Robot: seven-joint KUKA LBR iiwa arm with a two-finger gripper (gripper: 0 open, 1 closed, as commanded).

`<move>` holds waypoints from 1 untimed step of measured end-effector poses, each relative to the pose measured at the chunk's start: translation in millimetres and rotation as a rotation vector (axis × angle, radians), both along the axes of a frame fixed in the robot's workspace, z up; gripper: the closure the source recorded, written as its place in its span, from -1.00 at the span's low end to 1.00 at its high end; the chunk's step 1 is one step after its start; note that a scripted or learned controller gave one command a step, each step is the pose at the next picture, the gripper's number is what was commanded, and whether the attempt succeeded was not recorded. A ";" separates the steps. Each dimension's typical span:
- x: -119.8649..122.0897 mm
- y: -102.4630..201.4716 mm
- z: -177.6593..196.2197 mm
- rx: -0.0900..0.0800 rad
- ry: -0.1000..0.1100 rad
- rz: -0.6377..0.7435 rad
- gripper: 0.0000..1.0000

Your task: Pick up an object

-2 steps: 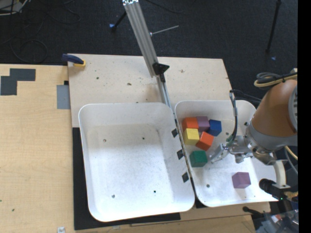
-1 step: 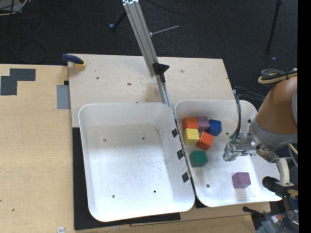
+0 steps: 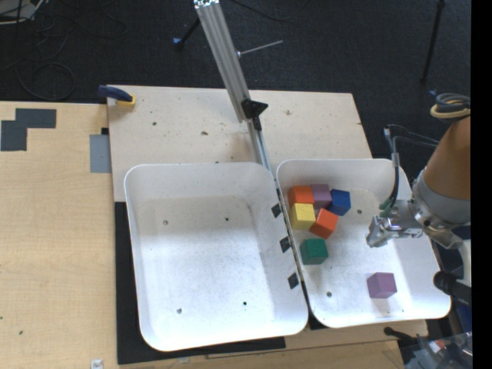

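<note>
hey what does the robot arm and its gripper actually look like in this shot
The arm is bulky and rounded: an orange band sits over a grey wrist section. The gripper at its end is small, silvery metal. A thin dark cable loops alongside the wrist toward the gripper.

Camera position: one fixed camera above my bench, looking down at a slant.
Facing: it looks across the two white bins, with the dark floor beyond the bench's far edge at the top of the frame.
Landmark: the divider where the two bins meet sits a little right of centre.
Left of the divider: the left bin shows whole, rim to rim.
Right of the divider: the right bin shows nearly whole, and my arm enters from that side, cut by the frame.
Nearness: middling; both bins fit, with bench and floor around them.
Behind the divider: a slanted metal rail rises toward the top.
</note>
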State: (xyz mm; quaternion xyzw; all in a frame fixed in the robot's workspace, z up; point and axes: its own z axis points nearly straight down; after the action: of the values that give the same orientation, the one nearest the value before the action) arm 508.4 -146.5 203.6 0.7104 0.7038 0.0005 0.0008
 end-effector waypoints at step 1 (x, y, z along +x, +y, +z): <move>7.9 -7.1 48.0 0.000 -0.001 0.009 1.00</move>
State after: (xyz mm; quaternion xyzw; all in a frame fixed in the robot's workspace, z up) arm 516.3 -153.6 251.6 0.7071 0.7071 0.0006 0.0012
